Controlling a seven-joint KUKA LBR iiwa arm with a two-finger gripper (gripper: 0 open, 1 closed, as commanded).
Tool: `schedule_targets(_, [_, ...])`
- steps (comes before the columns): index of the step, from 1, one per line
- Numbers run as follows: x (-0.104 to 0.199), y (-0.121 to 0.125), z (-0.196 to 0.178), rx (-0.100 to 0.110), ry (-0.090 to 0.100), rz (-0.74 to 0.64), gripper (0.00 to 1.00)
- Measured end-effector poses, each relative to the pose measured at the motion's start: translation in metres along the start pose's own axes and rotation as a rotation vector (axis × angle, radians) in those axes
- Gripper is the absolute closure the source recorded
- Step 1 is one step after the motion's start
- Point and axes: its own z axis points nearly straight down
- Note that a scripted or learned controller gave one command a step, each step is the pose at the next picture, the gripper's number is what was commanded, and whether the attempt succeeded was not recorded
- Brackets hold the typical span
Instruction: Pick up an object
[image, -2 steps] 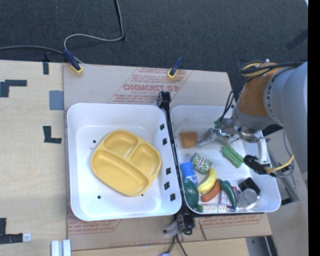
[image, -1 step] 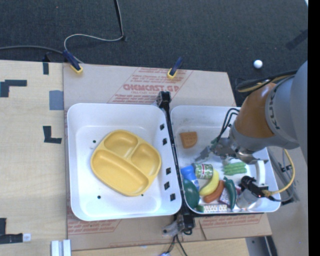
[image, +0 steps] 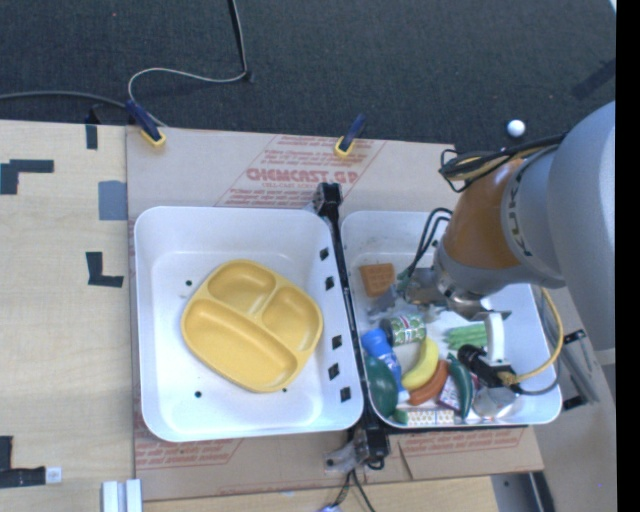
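Note:
The right bin (image: 520, 408) holds a heap of small objects. A brown square piece (image: 376, 277) lies near its back left. In front of it are a small green-labelled can (image: 405, 328), a blue bottle (image: 377, 349), a yellow banana (image: 425, 362) and a dark green piece (image: 384, 385). A light green item (image: 466, 334) lies to the right. My gripper (image: 422, 293) hangs low over the bin's middle, just above and right of the can, under the orange-banded wrist (image: 478, 235). The arm hides the bin's back right part.
The left bin (image: 160, 300) holds a yellow divided plate (image: 252, 323). A black divider with clips (image: 336, 300) runs between the bins. Both bins rest on a cardboard sheet (image: 200, 170). Yellow clamps (image: 146, 121) sit at its far edge, and cables (image: 460, 165) hang by the arm.

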Motion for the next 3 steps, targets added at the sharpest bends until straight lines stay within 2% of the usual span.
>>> schedule_targets(1, [-0.001,0.000,-0.010,-0.001,-0.002,0.001,1.00])
schedule_targets(2, [-0.001,0.000,-0.010,0.000,-0.002,0.001,0.00])
schedule_targets(3, [-0.015,-0.020,0.000,0.000,0.000,0.000,0.00])
